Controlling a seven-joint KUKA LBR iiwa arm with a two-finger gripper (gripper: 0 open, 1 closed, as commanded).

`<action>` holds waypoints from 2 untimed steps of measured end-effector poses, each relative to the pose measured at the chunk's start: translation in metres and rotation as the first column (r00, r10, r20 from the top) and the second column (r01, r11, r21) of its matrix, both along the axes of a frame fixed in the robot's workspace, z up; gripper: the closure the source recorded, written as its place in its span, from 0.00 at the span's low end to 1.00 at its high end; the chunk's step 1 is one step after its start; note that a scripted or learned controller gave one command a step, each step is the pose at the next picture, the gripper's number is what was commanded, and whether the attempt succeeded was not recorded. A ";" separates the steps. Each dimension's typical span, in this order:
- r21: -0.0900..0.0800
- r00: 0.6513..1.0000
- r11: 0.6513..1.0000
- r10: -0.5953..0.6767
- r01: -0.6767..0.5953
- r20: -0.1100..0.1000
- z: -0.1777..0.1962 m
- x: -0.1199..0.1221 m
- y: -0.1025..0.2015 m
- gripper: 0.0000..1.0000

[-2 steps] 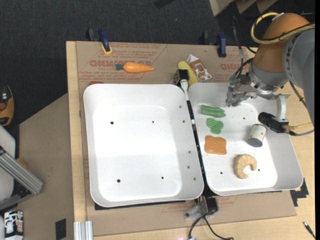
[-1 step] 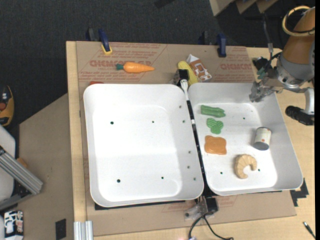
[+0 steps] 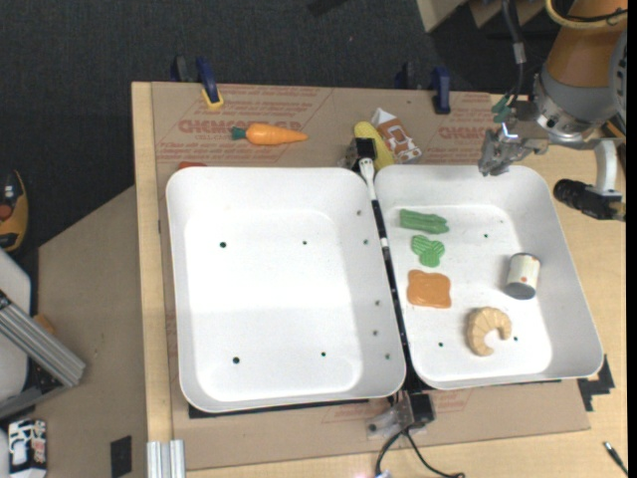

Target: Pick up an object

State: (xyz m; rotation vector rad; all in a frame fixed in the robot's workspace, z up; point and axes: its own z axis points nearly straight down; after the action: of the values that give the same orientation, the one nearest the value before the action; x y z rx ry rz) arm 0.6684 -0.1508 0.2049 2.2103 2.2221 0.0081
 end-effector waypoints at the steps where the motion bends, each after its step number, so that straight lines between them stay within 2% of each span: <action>1: 0.005 1.000 1.000 0.003 -0.002 -0.012 -0.021 -0.002 0.085 1.00; 2: 0.005 1.000 1.000 0.003 -0.003 -0.011 -0.020 -0.003 0.167 1.00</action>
State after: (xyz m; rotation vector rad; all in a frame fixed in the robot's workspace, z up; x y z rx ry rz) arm 0.6658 0.0160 0.1850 2.2147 2.2331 0.0016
